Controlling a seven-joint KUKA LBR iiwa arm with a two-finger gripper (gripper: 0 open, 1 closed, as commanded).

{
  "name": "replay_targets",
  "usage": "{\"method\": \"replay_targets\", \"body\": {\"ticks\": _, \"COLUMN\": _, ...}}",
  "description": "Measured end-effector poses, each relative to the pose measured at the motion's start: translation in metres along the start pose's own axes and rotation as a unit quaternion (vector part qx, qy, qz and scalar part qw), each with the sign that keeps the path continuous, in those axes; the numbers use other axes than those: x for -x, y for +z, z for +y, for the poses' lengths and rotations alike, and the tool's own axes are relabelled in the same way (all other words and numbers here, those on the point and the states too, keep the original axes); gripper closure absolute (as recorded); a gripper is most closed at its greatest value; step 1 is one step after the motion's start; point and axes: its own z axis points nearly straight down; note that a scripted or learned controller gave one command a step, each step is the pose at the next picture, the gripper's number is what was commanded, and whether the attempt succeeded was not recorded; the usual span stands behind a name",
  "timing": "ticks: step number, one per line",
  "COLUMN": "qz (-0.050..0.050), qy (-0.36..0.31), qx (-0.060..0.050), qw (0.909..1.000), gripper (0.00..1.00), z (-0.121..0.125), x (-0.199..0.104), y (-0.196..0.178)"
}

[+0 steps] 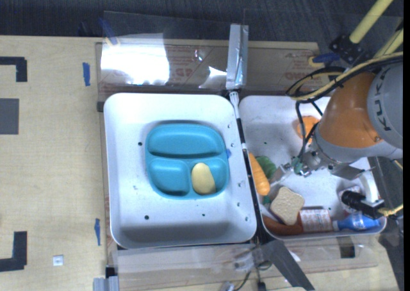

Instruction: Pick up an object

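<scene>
The arm's orange band (346, 120) hangs over the right bin (272, 111). My gripper (300, 166) points down into that bin near its middle. Just left of it lie a small green object (267, 168) and an orange carrot (259, 174) along the bin's left wall. A slice of bread (287, 204) lies in front of the gripper. A bottle (330, 222) with a red label and a blue cap rests along the front wall. An orange object (309, 125) shows partly behind the arm.
The left bin (122, 174) holds a blue divided plate (176, 142) with a yellow oval object (203, 178) in its lower right compartment. Cables and a black connector (355, 200) hang by the right bin's right side. A metal divider post (237, 56) stands behind the bins.
</scene>
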Motion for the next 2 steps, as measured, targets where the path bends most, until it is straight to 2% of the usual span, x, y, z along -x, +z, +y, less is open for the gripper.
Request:
{"method": "replay_targets", "body": {"ticks": 1, "qz": -0.001, "qy": 0.003, "qx": 0.0, "qw": 1.0, "gripper": 0.0, "z": 0.009, "x": 0.002, "y": 0.0}}
{"method": "replay_targets", "body": {"ticks": 2, "qz": -0.001, "qy": 0.022, "qx": 0.002, "qw": 0.9998, "gripper": 0.0, "z": 0.062, "x": -0.005, "y": -0.101}}
